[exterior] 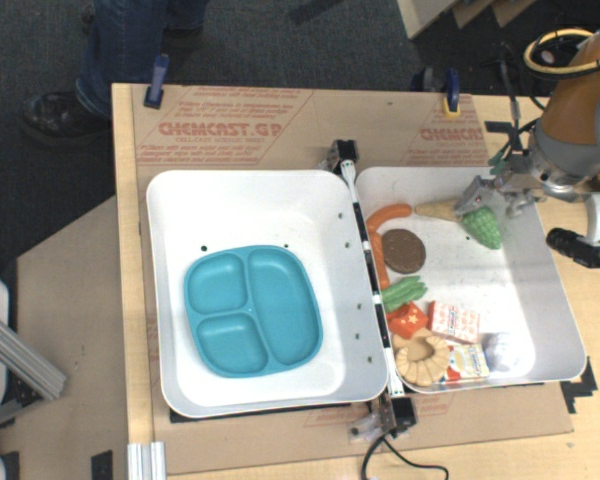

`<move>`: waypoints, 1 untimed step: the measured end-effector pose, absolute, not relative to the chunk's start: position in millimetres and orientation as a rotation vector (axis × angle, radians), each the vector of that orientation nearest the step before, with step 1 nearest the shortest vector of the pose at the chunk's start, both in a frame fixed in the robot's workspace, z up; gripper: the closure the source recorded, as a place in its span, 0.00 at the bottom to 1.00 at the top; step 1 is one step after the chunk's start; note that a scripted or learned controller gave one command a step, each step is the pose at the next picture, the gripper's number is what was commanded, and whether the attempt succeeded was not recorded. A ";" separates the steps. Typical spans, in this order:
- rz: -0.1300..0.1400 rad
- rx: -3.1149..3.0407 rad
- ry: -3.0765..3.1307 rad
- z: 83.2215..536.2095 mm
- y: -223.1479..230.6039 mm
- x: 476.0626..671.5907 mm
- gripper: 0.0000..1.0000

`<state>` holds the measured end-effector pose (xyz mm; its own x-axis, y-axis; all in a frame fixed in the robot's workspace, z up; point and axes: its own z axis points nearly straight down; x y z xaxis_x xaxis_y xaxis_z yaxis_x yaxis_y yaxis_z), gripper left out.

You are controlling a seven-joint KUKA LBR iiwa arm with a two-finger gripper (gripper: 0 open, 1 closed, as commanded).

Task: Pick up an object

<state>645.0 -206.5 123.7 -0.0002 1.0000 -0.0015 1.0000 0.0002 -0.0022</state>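
1. The gripper [483, 200] hung over the upper part of the right bin [540, 298], at the frame's right.
2. A green toy vegetable [485, 228] sat just beneath it; whether the jaws gripped it, I couldn't tell.
3. A blue divided plate [252, 310] lay in the left bin [180, 208].

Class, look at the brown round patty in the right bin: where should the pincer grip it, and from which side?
Grip the brown patty across its rim, coming from above: it lies flat. Close along the line running toward the bin's bare floor; the orange sausage crowds its top-left.
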 end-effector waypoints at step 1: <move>0.005 -2.217 -2.217 81.5 -203.1 633.0 0.00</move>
